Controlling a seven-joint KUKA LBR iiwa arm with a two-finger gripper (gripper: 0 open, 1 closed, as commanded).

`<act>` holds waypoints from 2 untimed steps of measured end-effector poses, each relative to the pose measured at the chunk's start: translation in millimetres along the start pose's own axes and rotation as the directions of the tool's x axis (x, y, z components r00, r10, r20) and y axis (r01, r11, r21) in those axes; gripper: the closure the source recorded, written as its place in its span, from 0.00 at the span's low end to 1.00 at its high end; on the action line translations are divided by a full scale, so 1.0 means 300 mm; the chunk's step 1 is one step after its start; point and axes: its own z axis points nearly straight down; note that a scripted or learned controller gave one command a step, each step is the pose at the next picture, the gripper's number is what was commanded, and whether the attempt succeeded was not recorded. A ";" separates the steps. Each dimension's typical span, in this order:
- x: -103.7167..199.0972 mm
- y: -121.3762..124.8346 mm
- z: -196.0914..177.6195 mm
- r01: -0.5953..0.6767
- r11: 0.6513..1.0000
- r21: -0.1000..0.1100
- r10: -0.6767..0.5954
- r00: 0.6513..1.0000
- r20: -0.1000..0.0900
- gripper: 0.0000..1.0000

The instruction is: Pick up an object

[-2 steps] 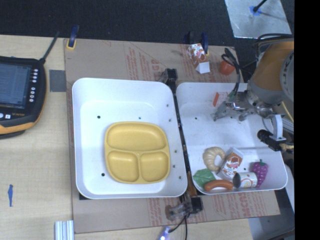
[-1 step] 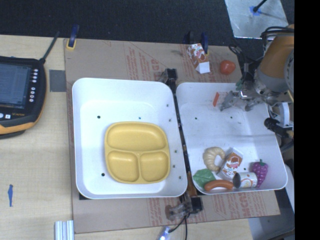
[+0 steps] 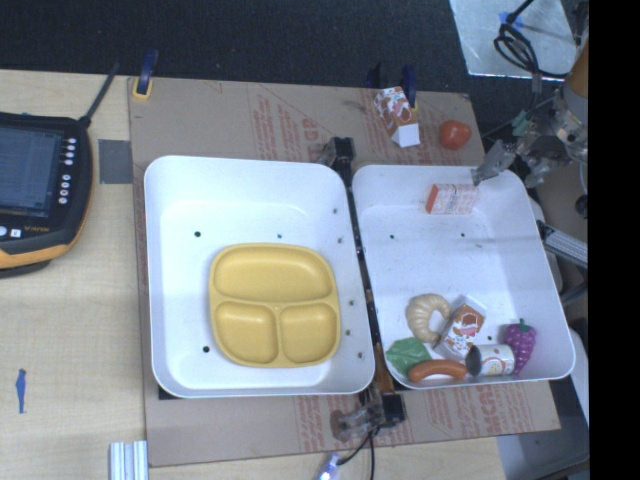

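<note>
Gripper (image 3: 497, 160) hovers at right bin's (image 3: 520, 258) far edge, jaw state unreadable, should drop squarely over the nearby red-white carton (image 3: 451, 199).

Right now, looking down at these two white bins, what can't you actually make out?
- Gripper, camera view: small and blurred at the right bin's far edge; finger state unclear.
- Arm: mostly cut off by the picture's right side.
- Small carton: print too small to read.
- Toy pile in the near corner: green leaf is partly under the sausage; the can's label is unreadable.
- Handheld screen: cut by the left edge.
</note>
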 end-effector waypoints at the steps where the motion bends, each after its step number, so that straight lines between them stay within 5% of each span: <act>1: 0.156 -0.007 0.407 0.001 1.000 0.010 -0.001 1.000 -0.003 0.00; 2: 0.152 -0.002 0.363 0.003 1.000 0.006 -0.003 1.000 -0.001 1.00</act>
